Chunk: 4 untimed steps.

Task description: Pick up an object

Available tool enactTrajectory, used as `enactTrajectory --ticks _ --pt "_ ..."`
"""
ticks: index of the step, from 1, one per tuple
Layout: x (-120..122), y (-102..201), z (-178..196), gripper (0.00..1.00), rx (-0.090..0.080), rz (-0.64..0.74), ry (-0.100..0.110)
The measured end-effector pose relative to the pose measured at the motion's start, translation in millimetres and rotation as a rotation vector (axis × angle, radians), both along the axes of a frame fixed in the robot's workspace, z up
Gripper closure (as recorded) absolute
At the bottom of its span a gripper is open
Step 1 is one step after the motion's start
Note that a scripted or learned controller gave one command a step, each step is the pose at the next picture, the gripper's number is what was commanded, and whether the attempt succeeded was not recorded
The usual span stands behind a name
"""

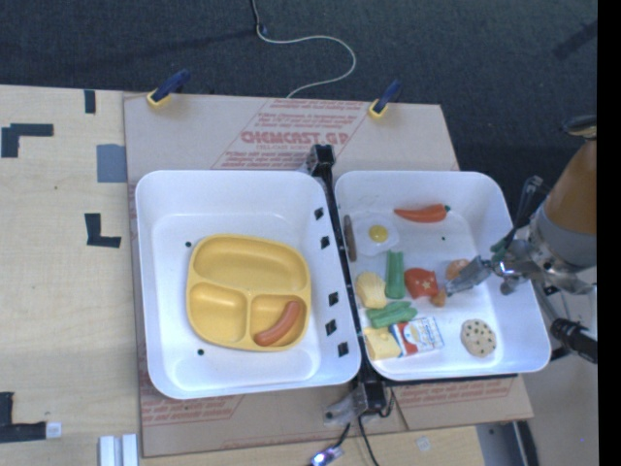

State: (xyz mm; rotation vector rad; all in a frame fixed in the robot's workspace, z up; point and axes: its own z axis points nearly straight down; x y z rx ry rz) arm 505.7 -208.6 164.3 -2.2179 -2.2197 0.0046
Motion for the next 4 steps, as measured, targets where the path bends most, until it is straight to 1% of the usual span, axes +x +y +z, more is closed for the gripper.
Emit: enactTrajectory --ticks 1,2,3,4 --pt "-1.4 4.2 -44.1 0.0 0.001 0.001 0.001" --pt "-1.5 5.2 -81.7 0.0 -0.001 0.001 -0.003" --pt "-1.0 4.6 -69.3 1.0 -0.003 0.001 -0.005" --pt "-5.9 -2.9 -22.0 1.0 -0.001 -0.001 -0.006"
